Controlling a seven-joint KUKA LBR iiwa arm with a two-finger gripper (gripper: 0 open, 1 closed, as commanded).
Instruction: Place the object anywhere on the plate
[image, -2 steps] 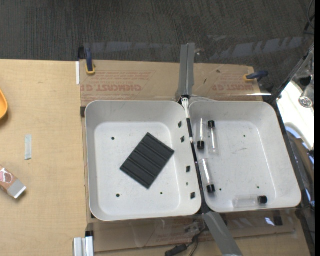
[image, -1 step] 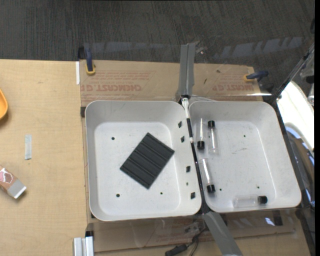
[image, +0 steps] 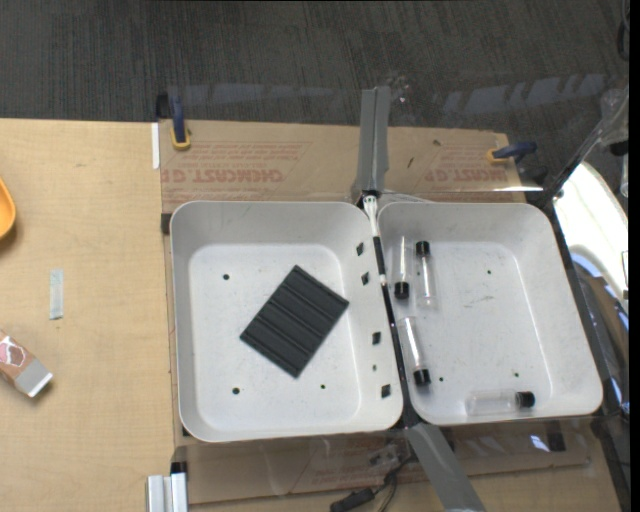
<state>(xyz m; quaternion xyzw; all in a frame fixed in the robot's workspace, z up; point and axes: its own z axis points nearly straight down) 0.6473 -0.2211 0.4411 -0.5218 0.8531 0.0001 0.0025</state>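
A dark ribbed rectangular plate (image: 295, 320) lies flat and turned at an angle in the middle of the left white bin (image: 200, 400). Several clear plastic tubes with black caps lie in the right white bin (image: 570, 330). Two of them lie side by side near its left wall, one tube (image: 425, 275) with its cap at the far end and one tube (image: 402, 268) with its cap at the near end. A third tube (image: 411, 348) lies below them along the same wall. A fourth tube (image: 495, 403) rests crosswise against the near wall.
Both bins sit on cardboard (image: 260, 165) held by an orange clamp (image: 180, 135) and a blue clamp (image: 510, 153). On the wooden bench at the left are an orange thing (image: 5, 212), a small grey strip (image: 56, 295) and a red and white block (image: 22, 366).
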